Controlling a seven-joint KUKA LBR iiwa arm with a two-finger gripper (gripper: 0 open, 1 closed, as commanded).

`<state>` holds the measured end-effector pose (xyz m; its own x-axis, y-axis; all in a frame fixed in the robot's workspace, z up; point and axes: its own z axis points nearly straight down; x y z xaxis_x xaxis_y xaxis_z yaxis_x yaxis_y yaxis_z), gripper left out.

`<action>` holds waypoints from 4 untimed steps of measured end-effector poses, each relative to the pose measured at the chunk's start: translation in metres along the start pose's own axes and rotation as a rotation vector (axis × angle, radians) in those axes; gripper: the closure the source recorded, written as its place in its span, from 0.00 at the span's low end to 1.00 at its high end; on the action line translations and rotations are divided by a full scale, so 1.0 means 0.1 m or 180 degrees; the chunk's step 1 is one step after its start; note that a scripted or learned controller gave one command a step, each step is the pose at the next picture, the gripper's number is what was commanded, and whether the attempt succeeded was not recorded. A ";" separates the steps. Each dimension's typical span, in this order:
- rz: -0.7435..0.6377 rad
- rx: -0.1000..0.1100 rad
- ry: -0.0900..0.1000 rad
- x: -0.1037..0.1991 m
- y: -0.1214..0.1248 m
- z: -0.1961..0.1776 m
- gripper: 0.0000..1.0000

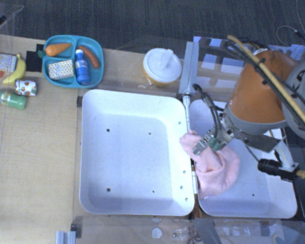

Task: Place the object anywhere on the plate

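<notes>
Left bin (134, 154) white, shallow. Right bin (261, 204) partly hidden under arm (262, 90). Pink cloth (217, 168) soft, crumpled, lying in right bin, one corner draped over divider toward left bin. Gripper (209, 144) pinching cloth's upper fold; fingertips half buried in fabric.
</notes>
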<state>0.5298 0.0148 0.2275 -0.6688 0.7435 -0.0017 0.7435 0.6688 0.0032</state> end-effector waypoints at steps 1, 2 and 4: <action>-0.1274 -0.0001 0.0001 0.42 0.37 -0.08 1.00; -0.2543 -0.0007 -0.0003 0.81 0.60 0.00 1.00; -0.2672 -0.0011 -0.0004 1.19 0.96 0.01 0.00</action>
